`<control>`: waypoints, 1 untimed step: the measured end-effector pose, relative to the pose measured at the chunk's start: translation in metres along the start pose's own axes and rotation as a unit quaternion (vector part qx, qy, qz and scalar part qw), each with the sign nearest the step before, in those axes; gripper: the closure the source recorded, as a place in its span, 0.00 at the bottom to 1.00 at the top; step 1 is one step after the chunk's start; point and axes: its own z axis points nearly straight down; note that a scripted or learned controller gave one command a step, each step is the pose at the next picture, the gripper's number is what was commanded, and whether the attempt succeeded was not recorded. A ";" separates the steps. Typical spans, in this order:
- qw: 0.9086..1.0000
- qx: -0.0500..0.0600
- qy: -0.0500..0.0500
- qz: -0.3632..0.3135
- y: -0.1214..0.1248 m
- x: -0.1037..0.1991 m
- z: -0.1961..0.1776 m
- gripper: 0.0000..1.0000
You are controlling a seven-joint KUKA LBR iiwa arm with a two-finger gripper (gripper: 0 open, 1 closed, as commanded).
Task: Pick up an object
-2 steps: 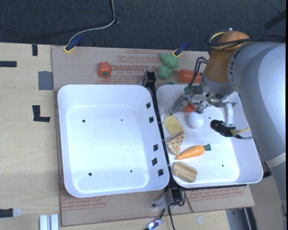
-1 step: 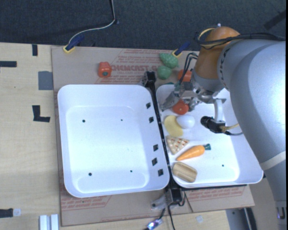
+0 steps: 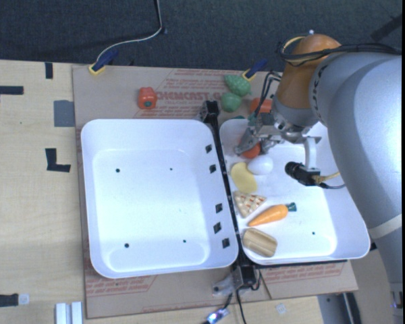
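My gripper [image 3: 251, 144] reaches down into the far left part of the right bin [image 3: 337, 238]. It hangs just over a small red-orange piece [image 3: 250, 154] and beside a white egg [image 3: 260, 165]. Closer to the front lie a pale yellow piece [image 3: 243, 177], a tan waffle-like wedge [image 3: 248, 202], an orange carrot [image 3: 270, 214] and a tan bread roll [image 3: 259, 242]. The view does not show anything held between its tips.
The left bin [image 3: 94, 140] sits beside the right one, with a black divider [image 3: 219, 174] between them. On the cardboard behind the bins lie a red toy [image 3: 146, 98], two green toys [image 3: 237, 84] and an orange piece [image 3: 260, 104]. The grey arm [image 3: 364, 113] fills the right side.
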 end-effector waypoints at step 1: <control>1.000 -0.006 0.001 -0.002 0.003 0.050 -0.097 1.00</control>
